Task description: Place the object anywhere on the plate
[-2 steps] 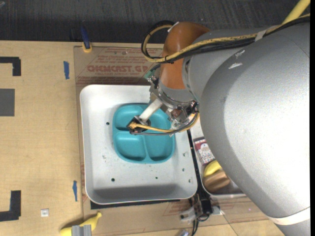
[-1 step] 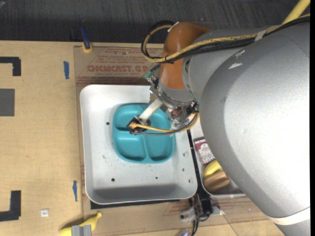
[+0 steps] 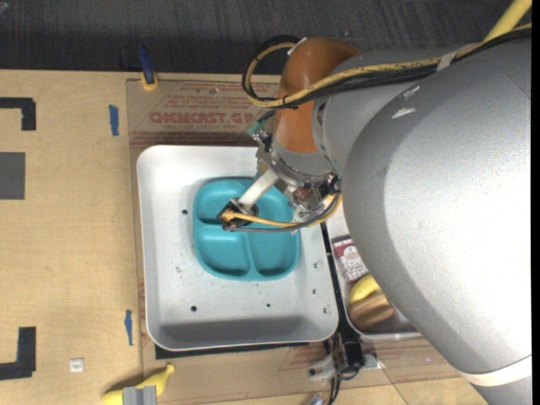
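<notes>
A blue divided plate lies in the left white bin, toward its upper middle. My gripper hangs over the plate's upper right corner, below the orange band of the wrist. The wrist and the big grey arm hide the gripper's tips and whatever may be between them. No loose object shows on the bare parts of the plate.
In the strip of the right bin beside the arm lie a red and white packet, a yellow thing and a brown-gold thing. A yellow clamp sits on the bench at the bottom left.
</notes>
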`<state>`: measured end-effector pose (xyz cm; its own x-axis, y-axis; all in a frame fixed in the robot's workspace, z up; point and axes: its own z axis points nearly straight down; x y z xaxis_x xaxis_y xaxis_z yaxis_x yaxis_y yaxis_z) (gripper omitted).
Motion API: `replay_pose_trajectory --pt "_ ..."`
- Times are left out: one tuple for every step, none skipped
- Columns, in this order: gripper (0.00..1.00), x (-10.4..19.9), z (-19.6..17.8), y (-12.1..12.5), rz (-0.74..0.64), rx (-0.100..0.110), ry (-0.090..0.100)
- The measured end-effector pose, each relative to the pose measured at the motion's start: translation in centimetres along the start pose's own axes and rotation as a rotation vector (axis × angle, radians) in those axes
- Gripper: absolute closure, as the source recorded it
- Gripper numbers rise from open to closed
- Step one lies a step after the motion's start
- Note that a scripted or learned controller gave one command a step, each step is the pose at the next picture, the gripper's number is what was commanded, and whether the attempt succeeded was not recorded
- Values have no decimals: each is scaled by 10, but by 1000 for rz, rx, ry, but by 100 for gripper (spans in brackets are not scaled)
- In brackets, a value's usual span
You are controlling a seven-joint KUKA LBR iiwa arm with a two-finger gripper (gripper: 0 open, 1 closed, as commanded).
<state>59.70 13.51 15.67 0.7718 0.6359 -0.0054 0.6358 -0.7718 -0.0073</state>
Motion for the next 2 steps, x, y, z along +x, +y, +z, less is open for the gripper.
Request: replay_pose_trajectory --pt "0 0 0 0 0 0 0" --pt "0 0 0 0 0 0 0"
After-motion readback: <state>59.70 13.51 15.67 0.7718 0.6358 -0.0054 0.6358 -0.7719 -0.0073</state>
